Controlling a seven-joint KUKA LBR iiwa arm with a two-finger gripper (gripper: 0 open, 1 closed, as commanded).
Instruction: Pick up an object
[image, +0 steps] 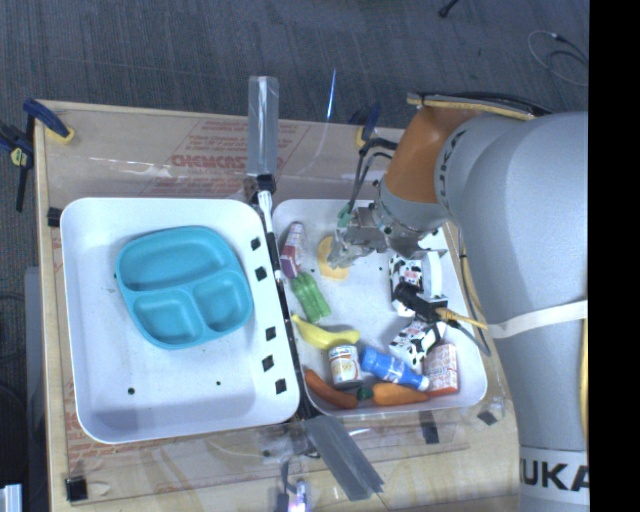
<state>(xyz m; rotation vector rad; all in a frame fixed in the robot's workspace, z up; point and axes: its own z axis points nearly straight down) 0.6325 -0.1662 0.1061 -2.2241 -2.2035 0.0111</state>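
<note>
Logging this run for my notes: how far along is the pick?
Done: the tool is down in the right bin, at a yellow item. In hand: nothing visibly gripped. Left: grasp and lift; banana, carrot and bottle lie untouched.

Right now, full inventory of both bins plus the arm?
left bin: 1, white, left half of the bench
divided tray: 1, turquoise, three compartments, in the left bin
right bin: 1, white, right of the left bin
bottle: 1, dark red label, right bin's far left
green item: 1, below the bottle
yellow round item: 1, under the gripper
banana: 1, yellow, right bin's left side
jar: 1, pale label, beside the banana
carrot: 1, orange, along the near wall
blue bottle: 1, above the carrot
cow-patterned items: black and white, right side, count unclear
arm: 1, grey, orange band
gripper: 1, over the right bin's far end
</note>
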